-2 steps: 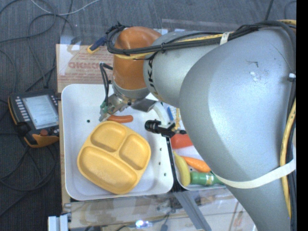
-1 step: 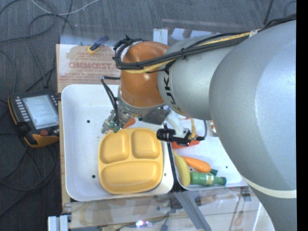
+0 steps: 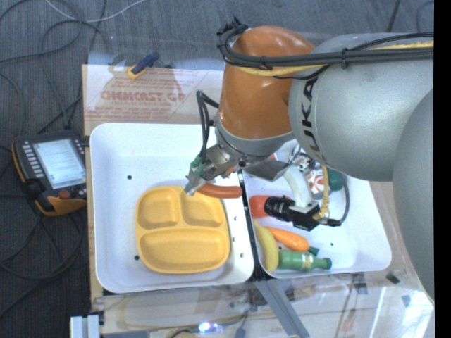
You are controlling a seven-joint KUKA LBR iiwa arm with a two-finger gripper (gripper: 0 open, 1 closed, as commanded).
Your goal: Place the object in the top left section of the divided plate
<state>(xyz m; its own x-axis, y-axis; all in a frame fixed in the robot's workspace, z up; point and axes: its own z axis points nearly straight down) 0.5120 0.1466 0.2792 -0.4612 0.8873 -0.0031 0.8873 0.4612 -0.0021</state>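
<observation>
A yellow divided plate (image 3: pixel 183 248) lies in the left white bin (image 3: pixel 120 189), with two small sections along its far side and one wide section in front. My gripper (image 3: pixel 196 182) hangs low over the plate's far edge, about where the ridge between the two small sections meets the rim. A red-orange sausage-shaped object (image 3: pixel 223 191) lies just right of the gripper tip, along the far rim of the top right section. Its left end reaches under the gripper. The top left section (image 3: pixel 160 208) holds nothing.
The right bin (image 3: pixel 366 252) holds a banana (image 3: pixel 266 245), a carrot (image 3: pixel 290 239), a green bottle (image 3: pixel 301 261), a red piece (image 3: pixel 258 204) and other small items. The arm's orange band (image 3: pixel 257 83) looms over both bins. A teach pendant (image 3: pixel 49 167) lies left of the bench.
</observation>
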